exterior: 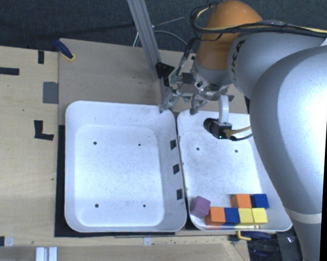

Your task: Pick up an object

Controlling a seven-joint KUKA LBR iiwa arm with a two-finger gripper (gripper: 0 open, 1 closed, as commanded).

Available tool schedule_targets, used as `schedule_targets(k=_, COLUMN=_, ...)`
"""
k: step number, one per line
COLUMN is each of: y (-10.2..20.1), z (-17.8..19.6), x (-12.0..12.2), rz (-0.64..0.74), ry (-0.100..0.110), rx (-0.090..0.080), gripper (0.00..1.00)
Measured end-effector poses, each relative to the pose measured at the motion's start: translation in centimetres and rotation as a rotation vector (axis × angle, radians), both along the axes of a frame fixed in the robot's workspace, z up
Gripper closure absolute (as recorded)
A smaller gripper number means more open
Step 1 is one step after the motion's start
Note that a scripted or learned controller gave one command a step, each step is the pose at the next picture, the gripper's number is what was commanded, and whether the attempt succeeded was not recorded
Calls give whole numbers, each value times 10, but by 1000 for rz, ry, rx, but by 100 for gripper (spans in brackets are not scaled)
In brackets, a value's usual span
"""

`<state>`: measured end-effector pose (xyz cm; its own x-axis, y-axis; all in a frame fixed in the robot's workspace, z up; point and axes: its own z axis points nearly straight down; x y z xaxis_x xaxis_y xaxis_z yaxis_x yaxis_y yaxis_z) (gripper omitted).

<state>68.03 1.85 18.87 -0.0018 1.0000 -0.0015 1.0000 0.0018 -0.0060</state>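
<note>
Several small blocks lie in the near right corner of the right bin (216, 163): a purple block (201, 205), two orange blocks (217, 214) (240, 201), two blue blocks (259, 201) (232, 214) and two yellow blocks (246, 215) (259, 215). My gripper (181, 105) hangs above the far rims where the two bins meet, well away from the blocks. Its fingers are spread apart and nothing is between them.
The left bin (117, 168) sits beside the right one on a black mat. A slanted metal post (145, 29) rises behind the bins. My grey arm (292, 107) covers the right side. A blue and yellow tool (64, 49) lies on the bench at the far left.
</note>
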Motion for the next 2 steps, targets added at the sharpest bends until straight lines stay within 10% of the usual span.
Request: schedule_targets(k=2, y=39, z=3, x=-30, rz=2, ry=-3, rx=2, gripper=0)
